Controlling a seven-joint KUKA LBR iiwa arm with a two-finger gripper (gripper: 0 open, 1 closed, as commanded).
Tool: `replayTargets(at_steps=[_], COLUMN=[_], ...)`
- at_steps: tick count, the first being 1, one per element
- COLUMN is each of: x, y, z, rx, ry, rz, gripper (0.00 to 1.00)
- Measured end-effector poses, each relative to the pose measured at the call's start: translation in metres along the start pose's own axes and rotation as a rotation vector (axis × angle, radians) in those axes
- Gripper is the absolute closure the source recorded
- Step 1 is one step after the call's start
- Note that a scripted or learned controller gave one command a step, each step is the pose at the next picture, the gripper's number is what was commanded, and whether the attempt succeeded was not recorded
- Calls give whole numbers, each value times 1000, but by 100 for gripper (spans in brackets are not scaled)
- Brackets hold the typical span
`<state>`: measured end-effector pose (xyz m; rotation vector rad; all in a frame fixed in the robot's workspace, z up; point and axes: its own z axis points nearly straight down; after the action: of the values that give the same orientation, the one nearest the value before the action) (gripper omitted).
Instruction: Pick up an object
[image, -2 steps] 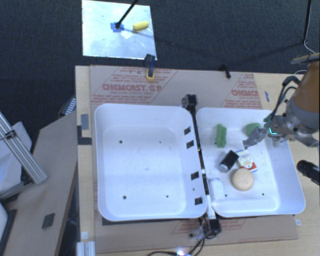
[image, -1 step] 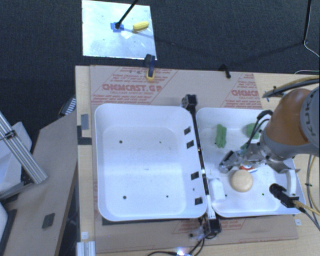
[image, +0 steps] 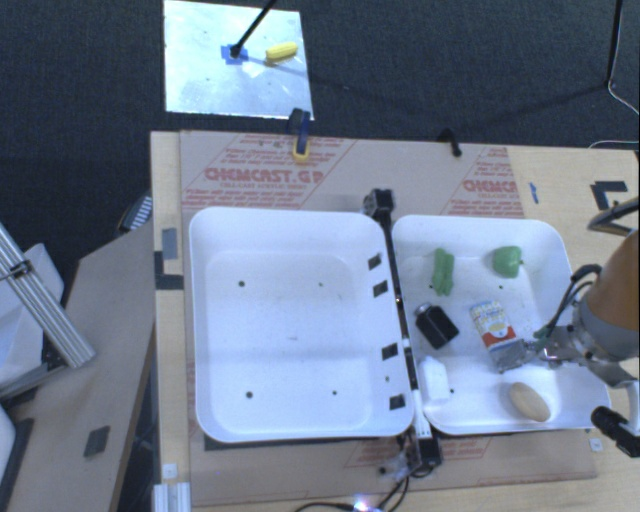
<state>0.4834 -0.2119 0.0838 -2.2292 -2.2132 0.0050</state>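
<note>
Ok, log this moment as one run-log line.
gripper: low in right bin, at small carton | grasp: unconfirmed | left bin: untouched

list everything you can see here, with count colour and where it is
bins: 2, white, side by side on the bench
long green piece: 1, green, right bin, far side
round green piece: 1, green, right bin, far right corner
black block: 1, black, right bin, near the divider
small carton: 1, white with orange and blue print, middle of right bin
tan oval object: 1, beige, right bin, near edge
white piece: 1, white, right bin, near left corner
metal sheet: 1, silver, beyond the bench, with a yellow item on it
gripper: 1, grey metal, over right bin by the carton
arm: 1, grey with orange band, right edge
</note>
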Motion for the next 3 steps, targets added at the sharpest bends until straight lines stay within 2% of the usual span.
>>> replayTargets(at_steps=[1, 2, 3], x=[5, 5, 57], y=[3, 4, 57], z=[-1, -12, -6], rx=[-4, -7, -8], ry=[2, 1, 2], rz=[-8, -9, -17], gripper=[0, 100, 100])
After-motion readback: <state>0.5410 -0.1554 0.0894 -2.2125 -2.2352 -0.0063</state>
